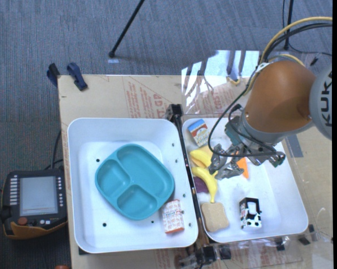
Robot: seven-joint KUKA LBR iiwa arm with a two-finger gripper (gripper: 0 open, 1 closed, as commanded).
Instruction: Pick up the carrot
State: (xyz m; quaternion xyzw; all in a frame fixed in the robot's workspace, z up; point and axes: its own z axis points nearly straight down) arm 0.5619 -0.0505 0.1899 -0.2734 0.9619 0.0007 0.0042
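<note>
Camera view: hand (227, 166) sits beside carrot (243, 166) in right bin (294, 198); grip state unclear.

My orange wrist band (280, 97) looks like smooth, satin-glossy plastic, and my gripper (227, 166) below it is dull grey metal. Both white bins (78, 144) and the teal divided plate (134, 181) read as smooth moulded plastic, on a matt cardboard-brown bench top (129, 97).

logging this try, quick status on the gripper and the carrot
Gripper low in the right bin, at the carrot. Carrot partly hidden under the wrist, not seen held. Banana lies close on the left.
</note>
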